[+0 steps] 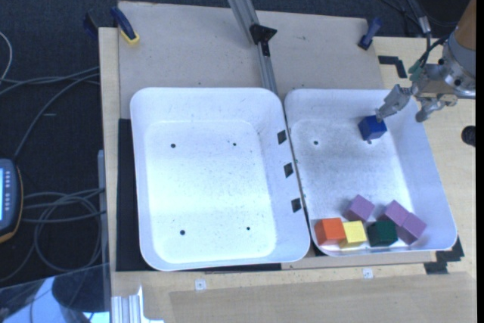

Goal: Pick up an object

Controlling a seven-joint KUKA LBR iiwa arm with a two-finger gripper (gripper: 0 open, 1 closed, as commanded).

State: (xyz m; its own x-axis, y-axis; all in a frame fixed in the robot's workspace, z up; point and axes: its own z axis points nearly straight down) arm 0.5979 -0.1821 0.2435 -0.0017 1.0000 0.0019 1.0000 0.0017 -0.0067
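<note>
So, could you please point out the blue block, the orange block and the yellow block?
blue block (372, 128), camera view, top face.
orange block (329, 229), camera view, top face.
yellow block (354, 232), camera view, top face.

Wooden bench (333, 53) bears two white bins: left bin (144, 163), right bin (431, 178), side by side, touching.

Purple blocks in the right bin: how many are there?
2. One purple block lies near the bin's front, just behind the yellow block; the other purple block lies right of it, beside the dark green block. None seems hidden.
</note>
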